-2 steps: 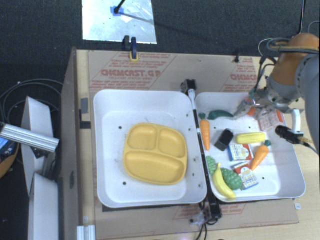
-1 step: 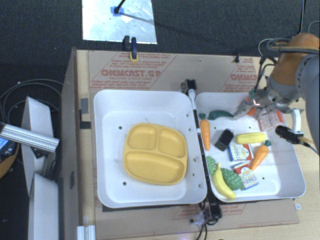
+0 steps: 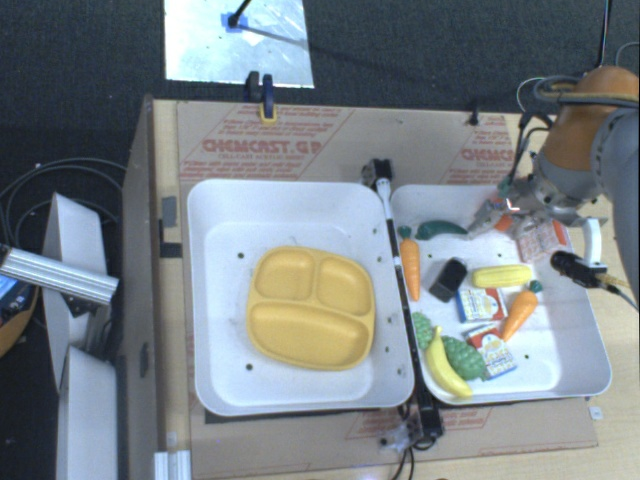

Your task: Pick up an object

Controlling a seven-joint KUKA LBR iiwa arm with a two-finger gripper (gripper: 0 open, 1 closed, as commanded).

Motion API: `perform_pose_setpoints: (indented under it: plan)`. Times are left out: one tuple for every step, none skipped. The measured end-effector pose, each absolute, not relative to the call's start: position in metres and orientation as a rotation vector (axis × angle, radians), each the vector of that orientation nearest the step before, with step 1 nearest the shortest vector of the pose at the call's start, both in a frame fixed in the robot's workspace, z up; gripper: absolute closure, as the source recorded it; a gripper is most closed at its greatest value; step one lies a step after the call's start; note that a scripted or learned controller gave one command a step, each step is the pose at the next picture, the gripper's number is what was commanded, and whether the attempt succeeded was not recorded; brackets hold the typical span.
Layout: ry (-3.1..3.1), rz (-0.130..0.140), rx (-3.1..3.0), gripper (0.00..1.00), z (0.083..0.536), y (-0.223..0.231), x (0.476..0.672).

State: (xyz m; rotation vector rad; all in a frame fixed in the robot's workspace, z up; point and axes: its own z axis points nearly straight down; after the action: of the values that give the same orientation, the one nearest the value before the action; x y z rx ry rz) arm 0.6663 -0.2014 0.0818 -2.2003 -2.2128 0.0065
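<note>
The 1 arm (image 3: 590, 128) comes in from the right side of the view, at the upper corner. Its body is grey, and the orange band (image 3: 605, 86) sits above the wrist (it looks rounded from this high angle). The wrist bends down and toward the left. The gripper (image 3: 512, 208) hangs at the end of it, low, and it points down and a little left. Some thin cables (image 3: 545, 93) loop beside the wrist. The end of the gripper is small and blurred here.
</note>
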Motion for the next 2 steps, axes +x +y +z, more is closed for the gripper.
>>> perform_pose_setpoints:
  plan:
    - [-2.213,0.006,-2.2,0.0,0.0818,-0.2014,0.6664]
    - [-2.213,0.006,-2.2,0.0,0.0818,-0.2014,0.6664]
